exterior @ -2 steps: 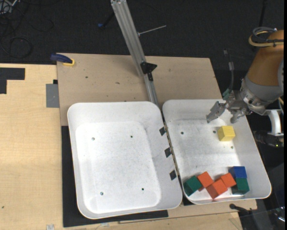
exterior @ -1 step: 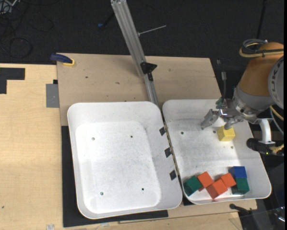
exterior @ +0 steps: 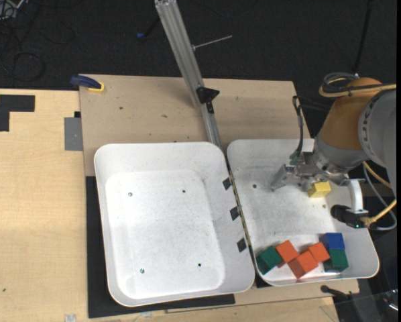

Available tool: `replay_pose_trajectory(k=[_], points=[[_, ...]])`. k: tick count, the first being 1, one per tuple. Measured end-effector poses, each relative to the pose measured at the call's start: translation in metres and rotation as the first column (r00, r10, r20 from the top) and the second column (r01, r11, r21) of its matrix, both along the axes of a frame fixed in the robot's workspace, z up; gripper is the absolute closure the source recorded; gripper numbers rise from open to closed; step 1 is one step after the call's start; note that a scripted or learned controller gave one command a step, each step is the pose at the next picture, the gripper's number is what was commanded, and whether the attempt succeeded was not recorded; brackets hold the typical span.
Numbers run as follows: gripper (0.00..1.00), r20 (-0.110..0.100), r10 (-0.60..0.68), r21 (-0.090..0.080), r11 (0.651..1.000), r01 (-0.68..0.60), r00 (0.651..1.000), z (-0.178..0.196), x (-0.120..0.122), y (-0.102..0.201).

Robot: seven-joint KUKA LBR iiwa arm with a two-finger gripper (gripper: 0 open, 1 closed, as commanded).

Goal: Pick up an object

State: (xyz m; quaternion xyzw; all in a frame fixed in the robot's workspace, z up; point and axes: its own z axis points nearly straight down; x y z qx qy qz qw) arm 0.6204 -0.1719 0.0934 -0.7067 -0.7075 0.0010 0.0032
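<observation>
Camera view, near to far. Right bin [exterior: 254, 154]: a cluster of blocks packed into its near corner — green block [exterior: 270, 257], two orange blocks [exterior: 287, 250] [exterior: 308, 260], blue block [exterior: 333, 241], and a second green one [exterior: 336, 260] under the blue. They touch each other, so side access looks poor. A yellow block [exterior: 319, 188] lies apart, farther back in the same bin, just beside the gripper [exterior: 291, 174].

Judgement: the blocks look small, rigid and light, with flat faces — not fragile, low slip risk. Best hold is across two opposite flat sides; the yellow one, standing free, is the easiest candidate.

Gripper sits low over the right bin floor, below the orange band of the arm [exterior: 348, 123]. Finger spread — cannot tell, and no block is seen between them. Left bin [exterior: 106, 159] sits alongside.
</observation>
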Motion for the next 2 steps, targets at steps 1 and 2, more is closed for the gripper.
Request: replay_pose_trajectory(k=[1,2], points=[[1.0,0.002,-0.004,0.0,1.0,0.004,1.0,0.012,0.0,-0.001],[1.0,0.009,-0.007,-0.003,1.0,0.007,1.0,0.068,-0.008,0.001]])
